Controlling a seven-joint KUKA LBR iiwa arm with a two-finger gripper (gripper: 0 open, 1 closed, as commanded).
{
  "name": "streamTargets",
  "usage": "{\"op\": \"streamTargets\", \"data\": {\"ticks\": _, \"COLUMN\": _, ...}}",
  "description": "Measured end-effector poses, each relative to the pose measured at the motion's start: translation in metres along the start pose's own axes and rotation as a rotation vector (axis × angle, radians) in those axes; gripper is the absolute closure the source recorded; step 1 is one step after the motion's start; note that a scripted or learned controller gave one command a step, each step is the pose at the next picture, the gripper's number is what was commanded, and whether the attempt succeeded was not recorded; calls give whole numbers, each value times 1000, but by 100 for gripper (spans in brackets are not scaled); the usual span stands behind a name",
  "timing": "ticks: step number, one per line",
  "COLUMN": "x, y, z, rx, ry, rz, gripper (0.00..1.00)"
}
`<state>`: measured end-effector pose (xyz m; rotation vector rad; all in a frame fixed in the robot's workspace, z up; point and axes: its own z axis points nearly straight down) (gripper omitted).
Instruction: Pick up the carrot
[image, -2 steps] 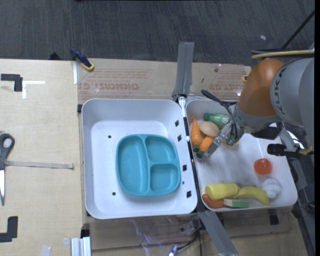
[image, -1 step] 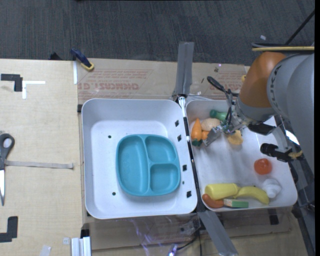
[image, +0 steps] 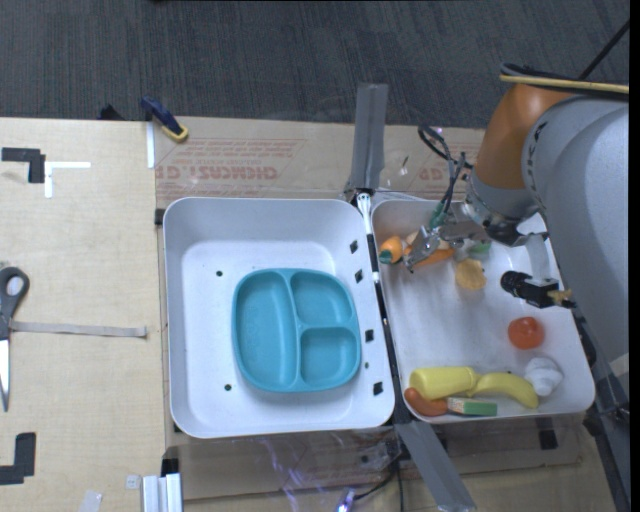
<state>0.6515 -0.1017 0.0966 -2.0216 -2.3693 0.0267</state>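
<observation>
Jaws: state not discernible; gripper (image: 432, 243) low in the right bin (image: 570, 405), far-left corner. Carrot (image: 432, 258): orange, lying directly beneath the gripper, contact unclear. Adjacent: small orange piece (image: 392, 247), yellowish item (image: 469, 274). Near edge: banana (image: 508, 389), yellow block (image: 444, 381). Left bin (image: 185, 330): teal divided plate (image: 297, 330).

Divided plate (image: 297, 330) in left bin (image: 190, 300), carrot (image: 432, 258) at right bin's (image: 480, 320) back, banana (image: 505, 388) at front

Teal tray (image: 296, 330) in white bin (image: 190, 300); orange carrot (image: 432, 257); yellow banana (image: 510, 388).
</observation>
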Motion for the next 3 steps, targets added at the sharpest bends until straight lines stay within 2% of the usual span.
{"op": "streamTargets", "data": {"ticks": 1, "x": -14, "y": 4, "z": 1, "rx": -21, "ry": 0, "rz": 339, "gripper": 0}}
{"op": "streamTargets", "data": {"ticks": 2, "x": -13, "y": 4, "z": -8, "rx": -20, "ry": -2, "rz": 335, "gripper": 100}}
{"op": "streamTargets", "data": {"ticks": 3, "x": 87, "y": -48, "z": -92, "rx": -30, "ry": -4, "rz": 435, "gripper": 100}}
